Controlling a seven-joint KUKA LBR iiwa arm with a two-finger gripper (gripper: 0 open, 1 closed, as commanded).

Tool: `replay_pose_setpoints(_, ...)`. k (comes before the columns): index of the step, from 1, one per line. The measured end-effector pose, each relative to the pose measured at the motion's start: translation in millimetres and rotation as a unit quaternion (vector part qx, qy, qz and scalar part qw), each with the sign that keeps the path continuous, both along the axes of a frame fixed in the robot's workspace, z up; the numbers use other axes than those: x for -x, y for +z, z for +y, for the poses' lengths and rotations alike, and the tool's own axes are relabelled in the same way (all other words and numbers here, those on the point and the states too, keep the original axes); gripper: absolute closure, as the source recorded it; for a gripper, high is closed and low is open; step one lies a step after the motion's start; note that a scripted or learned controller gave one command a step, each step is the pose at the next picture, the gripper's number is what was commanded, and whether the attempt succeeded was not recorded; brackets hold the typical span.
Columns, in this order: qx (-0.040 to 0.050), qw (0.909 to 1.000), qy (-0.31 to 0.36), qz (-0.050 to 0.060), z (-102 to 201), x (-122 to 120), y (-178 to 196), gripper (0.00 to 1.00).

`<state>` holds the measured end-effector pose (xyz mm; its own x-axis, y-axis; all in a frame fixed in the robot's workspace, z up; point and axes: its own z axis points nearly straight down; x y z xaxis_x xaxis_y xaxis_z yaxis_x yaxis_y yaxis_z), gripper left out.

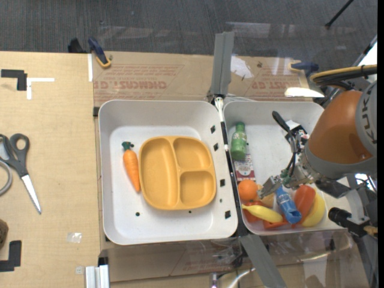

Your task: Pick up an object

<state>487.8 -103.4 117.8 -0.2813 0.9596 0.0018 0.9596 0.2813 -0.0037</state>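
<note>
Two white bins are seen side by side on the bench. In the left bin (114,179) a yellow divided plate (178,172) is laid flat, and a toy carrot (131,167) is parked just beside its left edge, green top pointing away from the camera.

The right bin (264,116) is where the clutter is piled, all toward the near end: a green bottle (239,140) lying along the left wall, an orange (248,191) just below it, then a banana (264,213), a blue bottle (288,205) and a red pepper (304,198) bunched together and touching.

The arm (339,134) is reached in from the right, and the gripper (279,184) is lowered right over that pile, just above the blue bottle and beside the orange. Whether anything's been grabbed can't be told, too much is tangled up there.

Scissors (21,165) are left on the bench, well apart from the bins.
</note>
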Motion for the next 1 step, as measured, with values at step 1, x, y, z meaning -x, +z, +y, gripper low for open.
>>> replay_pose_setpoints(1, -0.0001, 1.0000, 0.000, 0.001, -0.2, -0.7, 7.6, 1.00)
